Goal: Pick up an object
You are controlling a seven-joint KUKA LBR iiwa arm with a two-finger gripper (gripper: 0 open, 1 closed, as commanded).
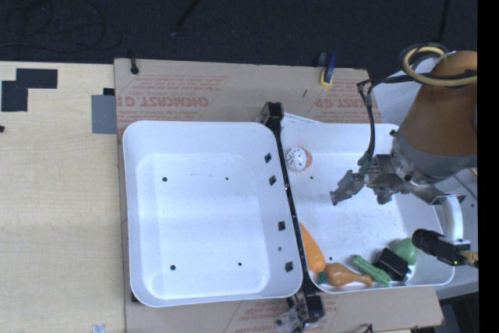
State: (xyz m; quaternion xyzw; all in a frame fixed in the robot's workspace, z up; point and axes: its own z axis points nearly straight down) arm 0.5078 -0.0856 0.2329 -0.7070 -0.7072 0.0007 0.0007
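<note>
tool (pixel 352 188) – fingers spread, nothing held | right bin (pixel 343 242) | carrot (pixel 312 247) near divider – ball (pixel 297 159) at far wall

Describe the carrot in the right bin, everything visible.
The carrot is a small orange cone, smooth and plastic-looking, likely a toy. It lies flat on the floor of the right bin, against the divider side, slanting from upper left to lower right. Its lower end is close to a tan-orange toy in the bin's near corner; contact is unclear. The gripper hangs apart from it.
</note>
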